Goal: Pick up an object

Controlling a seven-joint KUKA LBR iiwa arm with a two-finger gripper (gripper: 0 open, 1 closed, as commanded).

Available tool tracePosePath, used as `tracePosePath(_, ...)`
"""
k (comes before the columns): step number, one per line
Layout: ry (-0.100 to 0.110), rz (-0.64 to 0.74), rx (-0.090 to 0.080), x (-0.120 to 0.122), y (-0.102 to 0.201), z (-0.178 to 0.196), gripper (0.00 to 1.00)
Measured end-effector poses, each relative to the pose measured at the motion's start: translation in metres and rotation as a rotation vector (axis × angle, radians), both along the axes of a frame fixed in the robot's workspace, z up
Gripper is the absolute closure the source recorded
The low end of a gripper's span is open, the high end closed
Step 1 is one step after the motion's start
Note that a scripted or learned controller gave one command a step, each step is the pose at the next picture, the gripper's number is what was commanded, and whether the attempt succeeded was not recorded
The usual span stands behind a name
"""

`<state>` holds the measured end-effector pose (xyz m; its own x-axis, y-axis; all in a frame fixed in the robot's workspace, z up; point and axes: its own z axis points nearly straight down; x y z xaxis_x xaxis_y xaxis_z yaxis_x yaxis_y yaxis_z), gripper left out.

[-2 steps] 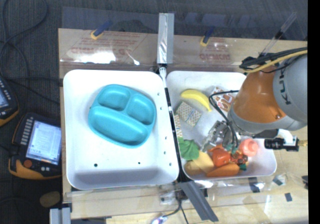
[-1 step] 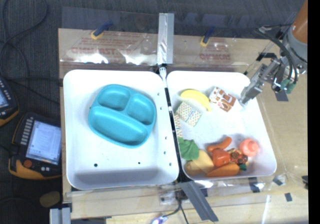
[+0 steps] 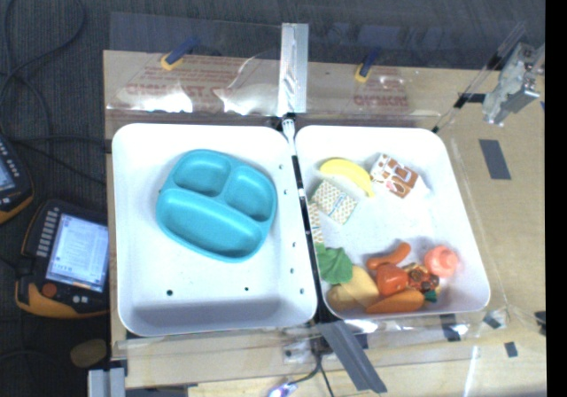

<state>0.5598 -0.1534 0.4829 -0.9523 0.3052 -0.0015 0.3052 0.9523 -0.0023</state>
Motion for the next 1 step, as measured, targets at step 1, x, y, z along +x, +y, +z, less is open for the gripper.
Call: tracePosePath(1,0.001,-0.035,0.001,-0.0684,-0.0052,-0.0013,1.0)
